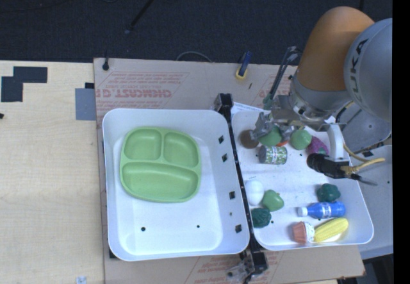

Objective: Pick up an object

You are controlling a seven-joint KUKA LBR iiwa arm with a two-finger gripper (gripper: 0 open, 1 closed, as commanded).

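Note:
My gripper (264, 127) is low over the far part of the right bin (359, 209), with the grey and orange arm behind it. A green round object (273, 138) lies right at the gripper's tip; whether it is held is hidden. A second green piece (300, 139) sits just to its right. A small can with a green label (274, 154) lies on its side just in front of the gripper. A brown disc (246, 140) rests to its left by the bin wall.
The right bin also holds a magenta piece (318, 145), a white egg (255, 191), a green pepper (273, 200), two dark green lumps (261, 217) (329, 192), a blue bottle (323, 210), yellow corn (332, 230) and an orange piece (299, 232). The left bin (128, 231) holds a green divided plate (160, 165).

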